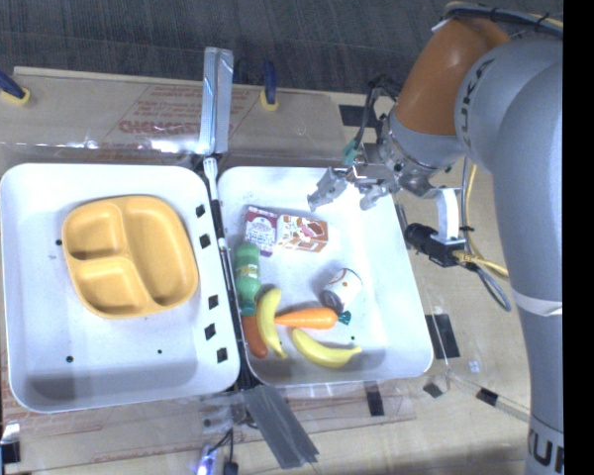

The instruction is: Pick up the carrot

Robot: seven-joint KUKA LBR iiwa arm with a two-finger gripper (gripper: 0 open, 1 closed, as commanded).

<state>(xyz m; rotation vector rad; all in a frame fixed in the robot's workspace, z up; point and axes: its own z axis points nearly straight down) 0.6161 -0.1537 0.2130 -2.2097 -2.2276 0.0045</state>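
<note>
The carrot [305, 317] is orange and lies flat, left to right, in the near part of the right bin [401, 265], between two yellow bananas [267, 310] [323, 350]. My gripper [346, 192] hangs over the far part of that bin, well beyond the carrot and a little to its right. Its fingers [323, 192] are spread open with nothing between them. The grey arm with its orange band [445, 77] reaches in from the right.
The right bin also holds a red and white carton [282, 232], a green bottle [246, 268] with an orange piece [253, 336] below it, and a small white and brown object [343, 287]. A yellow divided plate [129, 255] sits in the left bin [30, 364].
</note>
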